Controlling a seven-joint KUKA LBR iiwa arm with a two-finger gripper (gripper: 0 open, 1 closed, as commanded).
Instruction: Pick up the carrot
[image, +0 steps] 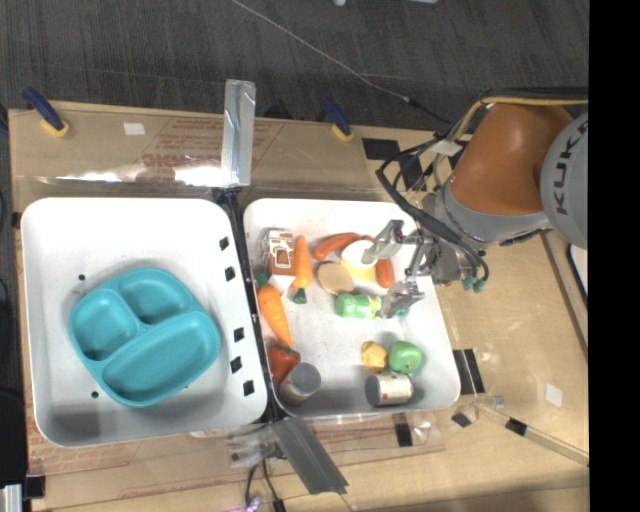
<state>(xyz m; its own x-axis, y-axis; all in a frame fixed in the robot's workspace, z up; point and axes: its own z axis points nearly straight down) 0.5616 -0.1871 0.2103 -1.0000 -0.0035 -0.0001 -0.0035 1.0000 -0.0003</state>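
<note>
While the gripper (394, 266) hangs over the right side of the right bin (430, 345), its jaws stand wide apart with nothing between them. One finger (388, 240) sits near an orange-and-yellow toy, the other (402, 298) just beside a green piece (355, 306). The carrot (274, 313) lies well apart from the jaws, against the bin's left wall, its tip pointing toward the near edge. A second, smaller carrot (300, 270) lies just above it. A teal divided plate (145, 335) rests in the left bin (50, 230).

Orange carrot (274, 313); teal plate (145, 334); white bins (45, 300); green apple (405, 355)
</note>
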